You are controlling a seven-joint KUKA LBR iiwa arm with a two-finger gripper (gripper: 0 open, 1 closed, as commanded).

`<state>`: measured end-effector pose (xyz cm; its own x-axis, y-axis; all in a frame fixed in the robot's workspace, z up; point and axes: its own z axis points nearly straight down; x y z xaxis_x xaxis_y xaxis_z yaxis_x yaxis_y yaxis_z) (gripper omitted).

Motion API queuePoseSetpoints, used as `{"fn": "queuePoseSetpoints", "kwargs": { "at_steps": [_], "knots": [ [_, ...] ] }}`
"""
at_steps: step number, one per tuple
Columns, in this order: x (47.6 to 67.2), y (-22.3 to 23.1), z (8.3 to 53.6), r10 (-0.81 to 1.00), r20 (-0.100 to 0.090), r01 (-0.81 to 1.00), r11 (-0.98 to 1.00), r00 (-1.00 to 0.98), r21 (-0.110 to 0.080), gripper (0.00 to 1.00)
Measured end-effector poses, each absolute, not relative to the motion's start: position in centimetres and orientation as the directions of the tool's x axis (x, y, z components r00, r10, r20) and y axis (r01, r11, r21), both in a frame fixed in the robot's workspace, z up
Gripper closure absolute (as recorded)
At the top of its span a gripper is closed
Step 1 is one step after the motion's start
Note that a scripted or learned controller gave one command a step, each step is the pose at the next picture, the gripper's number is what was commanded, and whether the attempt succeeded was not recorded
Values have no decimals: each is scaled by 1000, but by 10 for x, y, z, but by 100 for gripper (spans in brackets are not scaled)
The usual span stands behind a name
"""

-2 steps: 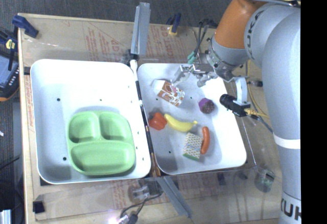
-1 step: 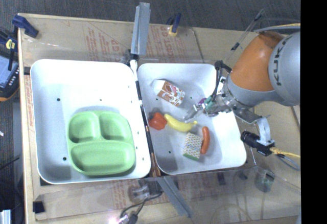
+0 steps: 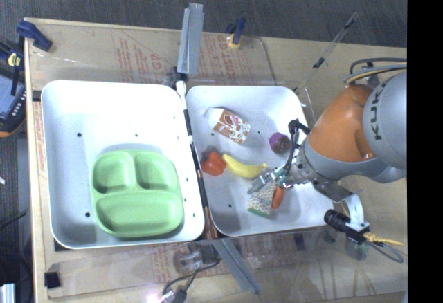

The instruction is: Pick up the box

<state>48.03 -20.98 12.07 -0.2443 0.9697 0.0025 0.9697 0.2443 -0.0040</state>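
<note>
Two shallow white bins are being borne side by side on a wooden bench (image 3: 104, 52). The left bin (image 3: 62, 122) is being occupied by a green divided tray (image 3: 137, 192), which is lying toward its near side. The right bin (image 3: 242, 97) is being shared by several small things.

The box (image 3: 230, 125), a small carton printed in white, orange and brown, is lying tilted in the far left part of the right bin, apart from the other items and well apart from the gripper. A red tomato-like piece (image 3: 213, 163) is resting near the bin's left wall, and a yellow banana (image 3: 243, 167) is lying just beside it, toward the middle. A small purple round thing (image 3: 279, 142) is sitting farther right, near the arm.

The grey arm with its orange band (image 3: 339, 135) is being reached in from the right, and the gripper (image 3: 271, 182) is being held low over the near middle of the right bin, close to the banana's right end. Just beside it an orange carrot-like piece (image 3: 278, 196) and a small patterned packet (image 3: 261, 206) are lying close together. Whether the pincer is wide or narrow cannot be told, since its tip is being seen against clutter; nothing is clearly being held.
</note>
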Motion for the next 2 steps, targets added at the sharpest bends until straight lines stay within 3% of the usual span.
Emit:
{"fn": "queuePoseSetpoints", "kwargs": {
  "at_steps": [1, 2],
  "knots": [
    [479, -189, 96, 957, -6, 957, 289, -289, 6, 0],
    [481, -189, 107, 955, -11, 955, 296, -296, 8, 100]
  ]
}}
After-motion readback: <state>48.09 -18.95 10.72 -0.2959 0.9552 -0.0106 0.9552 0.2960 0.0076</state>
